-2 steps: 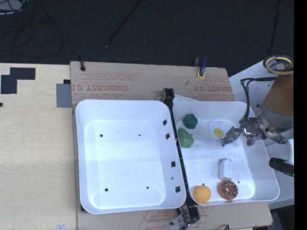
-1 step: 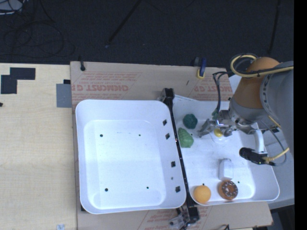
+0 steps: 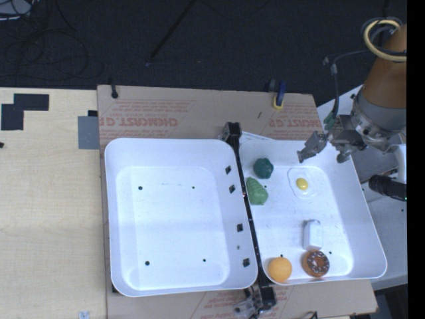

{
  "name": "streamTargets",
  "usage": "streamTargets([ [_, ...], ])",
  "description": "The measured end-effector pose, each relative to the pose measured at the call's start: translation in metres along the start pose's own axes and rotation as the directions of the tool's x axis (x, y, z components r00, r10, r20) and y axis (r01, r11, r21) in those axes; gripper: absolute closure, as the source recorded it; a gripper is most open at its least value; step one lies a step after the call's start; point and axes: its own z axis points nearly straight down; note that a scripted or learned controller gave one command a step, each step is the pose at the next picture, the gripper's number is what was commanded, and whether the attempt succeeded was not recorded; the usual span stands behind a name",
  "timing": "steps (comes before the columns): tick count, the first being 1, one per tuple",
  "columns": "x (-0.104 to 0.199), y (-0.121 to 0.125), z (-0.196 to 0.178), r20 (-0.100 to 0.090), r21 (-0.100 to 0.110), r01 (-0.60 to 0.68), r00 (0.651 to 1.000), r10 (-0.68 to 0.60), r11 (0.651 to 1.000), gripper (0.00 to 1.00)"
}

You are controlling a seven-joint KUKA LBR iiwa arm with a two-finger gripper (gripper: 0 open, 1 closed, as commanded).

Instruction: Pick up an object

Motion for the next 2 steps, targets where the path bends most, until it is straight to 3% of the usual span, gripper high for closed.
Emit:
streamTargets([
  [1,0.005,0.024,0.134,-0.003,0.020,0.002,1.000,-0.001,1.000,0.00],
  [2,-0.063,0.028,0.035,0.004,0.007,-0.006,1.000,0.006,1.000,0.00],
])
